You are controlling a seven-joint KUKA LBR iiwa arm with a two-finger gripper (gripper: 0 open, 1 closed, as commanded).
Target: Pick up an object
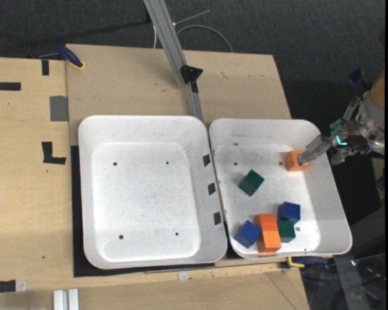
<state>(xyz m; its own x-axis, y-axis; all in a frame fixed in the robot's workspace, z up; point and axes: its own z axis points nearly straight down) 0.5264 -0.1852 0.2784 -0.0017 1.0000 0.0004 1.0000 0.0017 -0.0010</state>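
The gripper [305,155] reaches in from the right over the right bin [323,192], its grey fingers slanting down to a small orange block [293,161]. The fingers touch the block's right side, but whether they are spread around it or pressed together I cannot tell. The block sits near the bin's upper right wall, tilted a little.

Toward the middle of the same bin lies a dark green block [250,183], well apart from the orange one and turned on a diagonal. Along the bin's lower edge a cluster of blocks is packed together: a long orange block [269,232] in the middle, a blue block [247,233] just to its left, another blue block [289,210] up and to its right, and a small dark green block [286,230] touching its right side.

The left bin [142,192] lies just beside the right one, their rims meeting. Both rest on a light wooden tabletop [26,173]. A grey metal pole [168,31] slants across the top of the view toward the seam between the bins.
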